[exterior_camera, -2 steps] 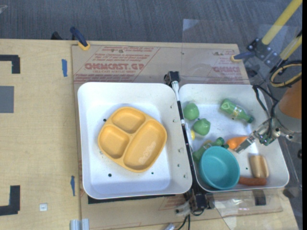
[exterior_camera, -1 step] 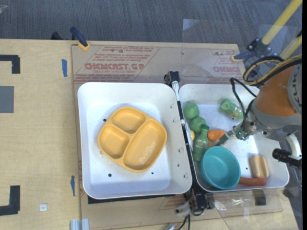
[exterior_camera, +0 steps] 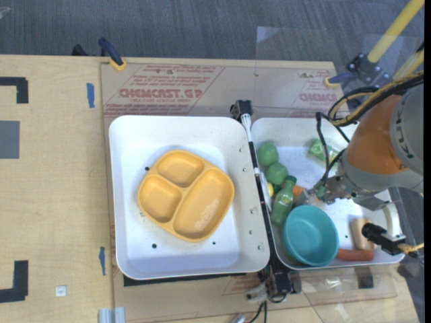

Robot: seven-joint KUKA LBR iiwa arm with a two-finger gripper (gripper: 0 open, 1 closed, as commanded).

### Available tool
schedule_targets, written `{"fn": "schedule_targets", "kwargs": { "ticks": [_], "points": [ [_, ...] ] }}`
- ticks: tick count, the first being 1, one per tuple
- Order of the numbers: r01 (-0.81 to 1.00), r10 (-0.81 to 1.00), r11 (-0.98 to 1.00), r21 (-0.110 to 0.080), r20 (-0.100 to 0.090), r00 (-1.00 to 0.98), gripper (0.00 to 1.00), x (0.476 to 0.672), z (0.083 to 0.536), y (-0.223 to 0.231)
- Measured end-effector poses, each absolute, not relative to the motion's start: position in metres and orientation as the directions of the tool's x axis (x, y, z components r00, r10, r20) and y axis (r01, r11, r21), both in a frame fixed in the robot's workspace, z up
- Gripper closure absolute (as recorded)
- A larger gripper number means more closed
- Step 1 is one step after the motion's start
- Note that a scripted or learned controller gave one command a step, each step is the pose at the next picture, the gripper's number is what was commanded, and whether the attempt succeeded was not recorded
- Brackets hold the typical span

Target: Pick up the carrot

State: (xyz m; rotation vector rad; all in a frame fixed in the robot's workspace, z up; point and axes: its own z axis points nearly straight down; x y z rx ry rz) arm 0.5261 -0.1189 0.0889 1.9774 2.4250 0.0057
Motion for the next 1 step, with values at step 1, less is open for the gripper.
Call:
{"fn": "schedule_targets", "kwargs": {
  "ticks": [1],
  "points": [
    [0.996, 0.996, -0.084, 0.009, -0.006, 0.084, 0.00, 0.5763, 0.0882, -0.1040]
  ]
}}
